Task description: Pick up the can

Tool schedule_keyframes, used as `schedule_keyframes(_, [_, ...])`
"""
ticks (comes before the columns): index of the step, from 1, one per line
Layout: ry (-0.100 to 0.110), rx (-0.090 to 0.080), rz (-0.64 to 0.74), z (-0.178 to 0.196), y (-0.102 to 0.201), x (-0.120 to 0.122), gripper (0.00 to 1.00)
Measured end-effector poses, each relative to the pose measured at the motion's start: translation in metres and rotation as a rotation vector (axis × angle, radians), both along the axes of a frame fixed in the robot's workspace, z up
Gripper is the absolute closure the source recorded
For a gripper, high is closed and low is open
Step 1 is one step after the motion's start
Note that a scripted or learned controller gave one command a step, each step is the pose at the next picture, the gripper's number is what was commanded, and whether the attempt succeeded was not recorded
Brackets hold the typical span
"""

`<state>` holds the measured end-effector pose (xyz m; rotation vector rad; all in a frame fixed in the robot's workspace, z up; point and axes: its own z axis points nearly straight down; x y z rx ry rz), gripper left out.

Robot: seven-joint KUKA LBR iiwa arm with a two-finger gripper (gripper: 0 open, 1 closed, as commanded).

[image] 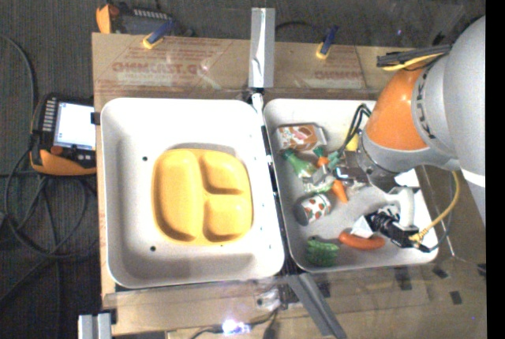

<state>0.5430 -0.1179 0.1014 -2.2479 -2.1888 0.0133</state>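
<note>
Right-hand bin, lower middle: the can [314,208] lay on its side, a small tin with a red-and-white label, one end facing the camera.
Can, contact: free of the gripper; its upper edge seemed to touch or sit just beside the orange carrot-like piece, and I could not tell which.
Can, reason for pose: judged to have come to rest where it rolled among loose toys, not placed with care.
Neighbours above: a small orange carrot-like piece [339,191] and a green-and-orange item [300,164], crowded close.
Neighbour at the far end: a flat printed packet [298,137] near the bin's top wall.
Neighbours below: a green vegetable toy [322,251] and a red-orange sausage-shaped piece [361,241], near the bin's near wall.
Gripper: the gripper [351,172] hung over the clutter, above and to the right of the can; whether the pincer was apart or together could not be told, for the wrist hid it.
Arm: the arm [454,109], orange-banded, reached in from the right and covered that side of the bin.
Right bin: the right bin [286,235], white, held all the loose goods.
Left bin: the left bin [118,172] held a yellow divided tray [203,194], set flat in its middle, well apart from the can.
Judgement: the pick was not yet made; crowding neighbours could spoil a clean grasp.
</note>
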Motion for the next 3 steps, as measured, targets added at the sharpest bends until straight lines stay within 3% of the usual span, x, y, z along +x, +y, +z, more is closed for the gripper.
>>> schedule_keyframes(1, [-0.023,-0.004,-0.317,-0.012,0.014,-0.003,0.00])
schedule_keyframes(2, [-0.023,-0.002,-0.364,-0.012,0.022,-0.047,0.00])
schedule_keyframes(3, [-0.015,-0.005,-0.367,-0.005,0.021,-0.050,1.00])
